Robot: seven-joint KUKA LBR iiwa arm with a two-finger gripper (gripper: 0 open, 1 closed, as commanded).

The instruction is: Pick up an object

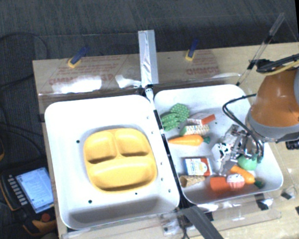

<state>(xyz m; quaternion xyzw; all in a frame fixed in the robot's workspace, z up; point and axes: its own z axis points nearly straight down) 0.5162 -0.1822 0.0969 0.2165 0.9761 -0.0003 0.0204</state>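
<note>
Hovering hand (235, 154) over right bin (276, 179), grip state unclear, beside small green round toy (247, 162)

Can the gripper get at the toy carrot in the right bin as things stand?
Probably yes. The toy carrot lies uncovered on top, left of the gripper, with only a small packet crowding its upper side.

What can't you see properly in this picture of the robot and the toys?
- Gripper, camera view: a dark tangle of metal and cables, so whether it holds anything is unclear.
- Green round toy: partly covered by the gripper, so its shape is unclear.
- Small box: the label is too small to read.
- Arm: cut off by the right edge.
- Orange carrot and yellow tray show plainly.
</note>
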